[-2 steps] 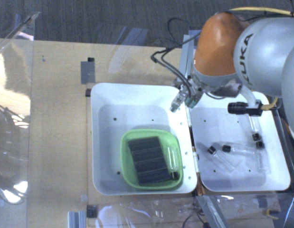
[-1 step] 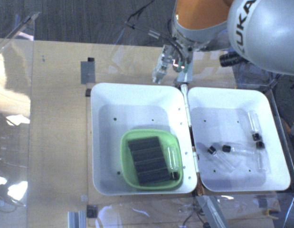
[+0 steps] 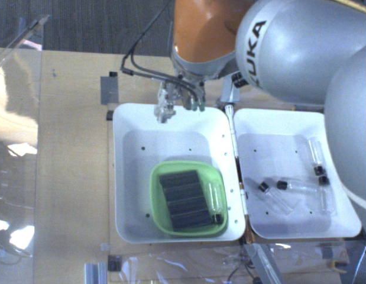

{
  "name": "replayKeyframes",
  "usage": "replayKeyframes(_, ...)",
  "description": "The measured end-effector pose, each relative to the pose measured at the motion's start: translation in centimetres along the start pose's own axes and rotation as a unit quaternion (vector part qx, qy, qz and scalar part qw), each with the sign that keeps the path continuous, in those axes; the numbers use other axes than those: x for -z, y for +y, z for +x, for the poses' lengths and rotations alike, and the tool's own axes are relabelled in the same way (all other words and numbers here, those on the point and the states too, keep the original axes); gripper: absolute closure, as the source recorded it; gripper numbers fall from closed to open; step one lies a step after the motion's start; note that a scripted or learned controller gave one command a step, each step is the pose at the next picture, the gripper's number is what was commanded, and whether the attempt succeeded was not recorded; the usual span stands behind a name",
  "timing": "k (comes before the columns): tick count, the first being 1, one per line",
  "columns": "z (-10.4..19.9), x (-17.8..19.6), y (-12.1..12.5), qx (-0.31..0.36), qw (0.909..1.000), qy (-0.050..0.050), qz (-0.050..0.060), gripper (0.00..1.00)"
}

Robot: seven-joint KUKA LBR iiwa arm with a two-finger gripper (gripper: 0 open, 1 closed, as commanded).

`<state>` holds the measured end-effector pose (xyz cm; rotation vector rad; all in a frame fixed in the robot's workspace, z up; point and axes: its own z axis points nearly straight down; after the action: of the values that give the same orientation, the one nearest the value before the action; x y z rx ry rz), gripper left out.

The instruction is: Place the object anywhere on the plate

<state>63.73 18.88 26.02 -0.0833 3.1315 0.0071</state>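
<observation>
A green plate [image 3: 156, 201] with a dark ridged insert [image 3: 184, 200] lies in the near half of the left bin [image 3: 126, 176]. A clear tube with a black cap [image 3: 214, 199] rests on the plate along its right side. My gripper [image 3: 180, 104] hangs over the far rim of the left bin, well behind the plate. Its fingers stand apart, open, with nothing between them.
The right bin [image 3: 253, 152] holds several more clear tubes with black caps, one near the far right [image 3: 316, 155] and others around the middle [image 3: 295, 186]. The arm's grey and orange body [image 3: 277, 34] looms over the far side of both bins.
</observation>
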Motion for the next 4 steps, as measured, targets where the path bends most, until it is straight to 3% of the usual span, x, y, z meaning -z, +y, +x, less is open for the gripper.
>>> replayKeyframes(1,-3.4,-0.8,3.1,0.180,0.9836,-0.002,-0.001,1.00)
replayKeyframes(2,-3.3,-8.9,4.6,0.353,0.9357,0.000,-0.001,1.00)
replayKeyframes(3,-3.3,-8.9,4.6,0.352,0.9359,0.000,-0.001,0.00)
replayKeyframes(4,-0.5,12.2,4.2,0.343,0.9392,-0.004,0.000,0.00)
